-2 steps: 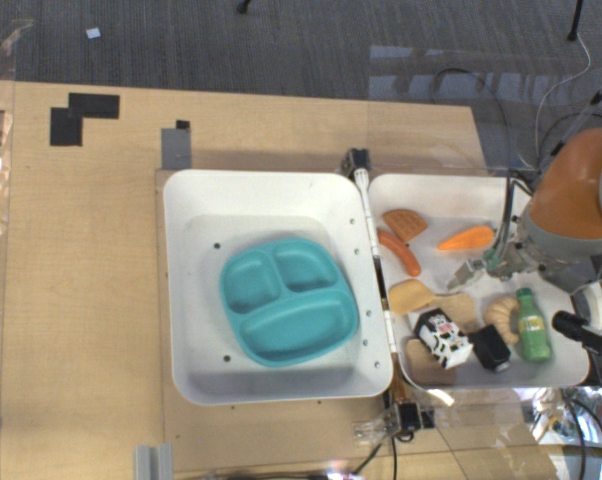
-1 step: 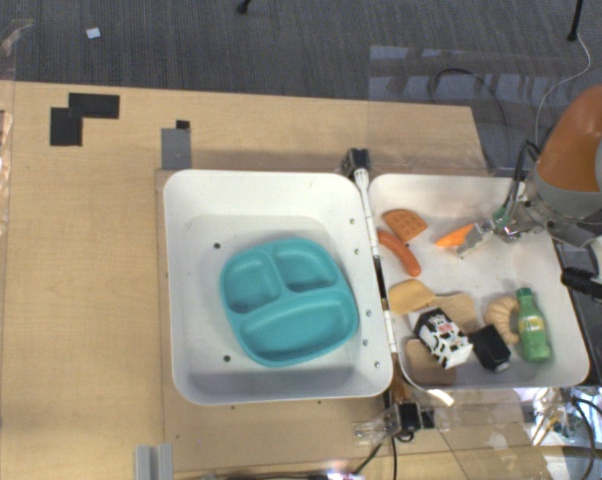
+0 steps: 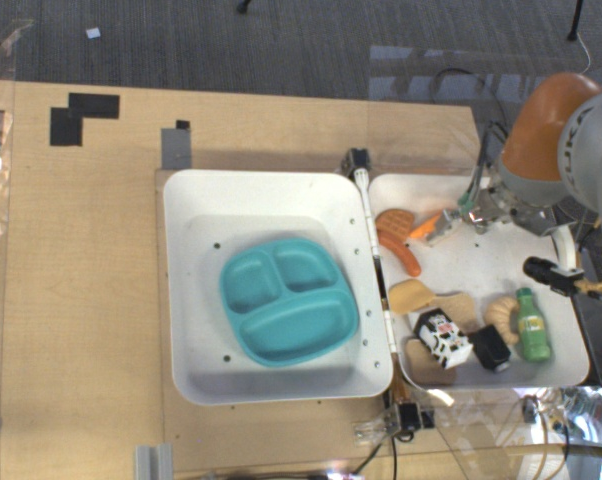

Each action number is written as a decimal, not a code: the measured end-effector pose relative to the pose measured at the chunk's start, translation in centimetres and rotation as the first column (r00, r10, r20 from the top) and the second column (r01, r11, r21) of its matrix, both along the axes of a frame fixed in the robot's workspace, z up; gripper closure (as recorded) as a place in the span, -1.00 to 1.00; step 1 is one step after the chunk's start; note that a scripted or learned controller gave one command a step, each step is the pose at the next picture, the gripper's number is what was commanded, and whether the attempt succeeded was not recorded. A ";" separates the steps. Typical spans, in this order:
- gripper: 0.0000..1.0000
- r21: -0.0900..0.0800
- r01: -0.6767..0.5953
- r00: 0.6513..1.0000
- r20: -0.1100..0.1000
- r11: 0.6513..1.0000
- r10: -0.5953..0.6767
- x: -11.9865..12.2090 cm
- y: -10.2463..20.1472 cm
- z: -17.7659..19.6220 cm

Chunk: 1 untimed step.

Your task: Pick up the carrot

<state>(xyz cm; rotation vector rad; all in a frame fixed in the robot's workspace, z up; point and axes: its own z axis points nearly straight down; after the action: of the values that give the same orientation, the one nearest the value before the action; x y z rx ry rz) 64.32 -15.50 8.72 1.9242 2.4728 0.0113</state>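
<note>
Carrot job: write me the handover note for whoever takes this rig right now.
Pincer: down in the right bin, at its upper part, closed on the right end of the carrot.
Carrot: small and orange, lying tilted, its left end by the waffle-like piece, just above the sausage.
Left bin: holds the teal divided tray.
Done: reach and grasp.
Left: lift the carrot clear of the bin. It looks low, so confirm the grip holds as the arm rises.

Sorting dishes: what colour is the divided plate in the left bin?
Teal plastic divided plate, seen in the camera view.
</note>
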 end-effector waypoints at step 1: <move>-1.00 -0.002 -0.049 0.998 -0.030 0.999 0.049 2.3 6.6 -0.1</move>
<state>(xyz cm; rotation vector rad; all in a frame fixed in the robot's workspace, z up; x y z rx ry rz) 66.62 -8.86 8.65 1.8755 2.5367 -0.0208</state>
